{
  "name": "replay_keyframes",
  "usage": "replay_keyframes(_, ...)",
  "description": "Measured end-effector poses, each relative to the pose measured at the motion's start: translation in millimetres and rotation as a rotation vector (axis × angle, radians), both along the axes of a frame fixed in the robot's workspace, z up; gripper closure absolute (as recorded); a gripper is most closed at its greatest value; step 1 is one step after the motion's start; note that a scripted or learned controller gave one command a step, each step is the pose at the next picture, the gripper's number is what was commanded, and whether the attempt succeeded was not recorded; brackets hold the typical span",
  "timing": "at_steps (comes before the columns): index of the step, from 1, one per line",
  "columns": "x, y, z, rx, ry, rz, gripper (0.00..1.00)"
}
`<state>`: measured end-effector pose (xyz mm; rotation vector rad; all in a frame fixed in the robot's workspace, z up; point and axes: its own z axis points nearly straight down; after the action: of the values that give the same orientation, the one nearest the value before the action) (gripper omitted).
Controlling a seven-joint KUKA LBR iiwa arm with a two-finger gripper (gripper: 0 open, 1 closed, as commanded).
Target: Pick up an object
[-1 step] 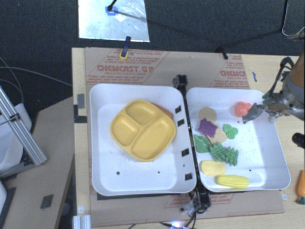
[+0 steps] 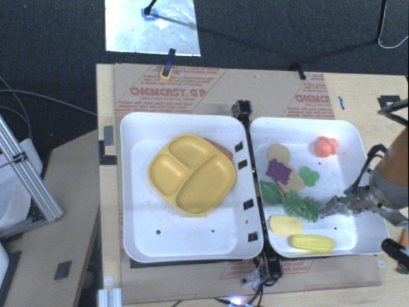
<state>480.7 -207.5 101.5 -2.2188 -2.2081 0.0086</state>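
The right bin holds several toy foods. A pink-red piece lies at the back right, and a tan round piece sits above a purple piece. A small green piece lies near the middle. A dark green bushy piece is near the front. In front of it lie a yellow lump and a corn cob. My gripper is low in the right bin, just right of the bushy green piece. Nothing visibly hangs from it.
The left bin holds a yellow divided plate with a reddish thing peeking out behind it. The grey arm comes in over the right bin's right rim. Black clips line the divider between the bins.
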Motion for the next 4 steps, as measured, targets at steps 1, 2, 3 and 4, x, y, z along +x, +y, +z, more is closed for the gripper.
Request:
replay_keyframes(1,92.2,49.7,-15.0,-0.005,-0.022,0.016,0.00)
replay_keyframes(2,89.4,46.3,-4.5,-0.005,-0.020,0.009,1.00)
replay_keyframes(3,53.9,140.1,88.0,-0.001,-0.018,0.017,1.00)
replay_keyframes(4,14.2,206.7,85.3,-0.001,-0.010,0.015,1.00)
